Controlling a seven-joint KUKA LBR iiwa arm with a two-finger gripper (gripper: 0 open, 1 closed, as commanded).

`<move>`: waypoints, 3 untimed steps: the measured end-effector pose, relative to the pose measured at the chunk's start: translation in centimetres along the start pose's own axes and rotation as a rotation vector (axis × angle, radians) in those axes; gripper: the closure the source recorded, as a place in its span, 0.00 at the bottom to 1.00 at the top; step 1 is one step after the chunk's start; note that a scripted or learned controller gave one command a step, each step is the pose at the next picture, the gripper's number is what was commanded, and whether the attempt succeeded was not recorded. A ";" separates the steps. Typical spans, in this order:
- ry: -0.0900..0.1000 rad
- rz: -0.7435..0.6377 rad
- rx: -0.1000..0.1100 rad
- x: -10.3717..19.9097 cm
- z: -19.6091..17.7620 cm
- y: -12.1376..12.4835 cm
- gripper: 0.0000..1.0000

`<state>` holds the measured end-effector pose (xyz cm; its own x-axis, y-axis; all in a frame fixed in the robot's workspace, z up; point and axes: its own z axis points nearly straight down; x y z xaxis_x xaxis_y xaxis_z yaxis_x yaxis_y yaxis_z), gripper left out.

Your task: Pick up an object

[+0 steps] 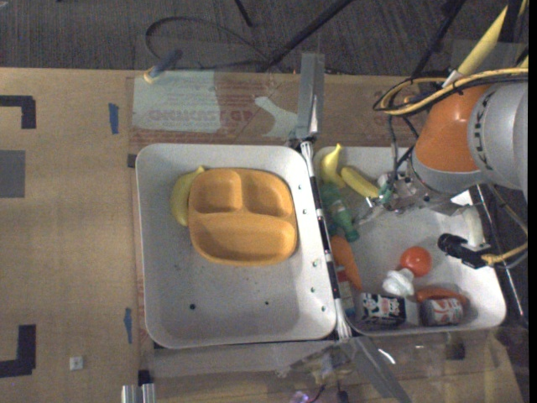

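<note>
I see the banana (351,177) lying at the right bin's (491,313) far left corner, a green bottle (339,211) beside it; my gripper (388,193) sits just right of it, grip state I cannot tell

banana (359,181) lying in right bin (491,309)

Letters "KU" on the arm's orange band (457,141).

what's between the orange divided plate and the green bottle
In the camera view, the two bins' adjoining rims lie between them: the orange divided plate sits in the left bin, the green bottle just past the divider in the right bin.
</note>
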<state>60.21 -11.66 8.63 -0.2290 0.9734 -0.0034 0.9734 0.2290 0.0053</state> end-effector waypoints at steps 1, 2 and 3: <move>0.049 -0.101 0.078 -3.2 0.0 4.4 0.00; 0.023 0.087 0.065 -2.1 0.1 4.9 0.00; 0.012 0.088 0.062 -2.6 -0.9 4.8 1.00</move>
<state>65.44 -13.11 9.59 -0.1421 0.9898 0.0061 0.9882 0.1422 -0.0573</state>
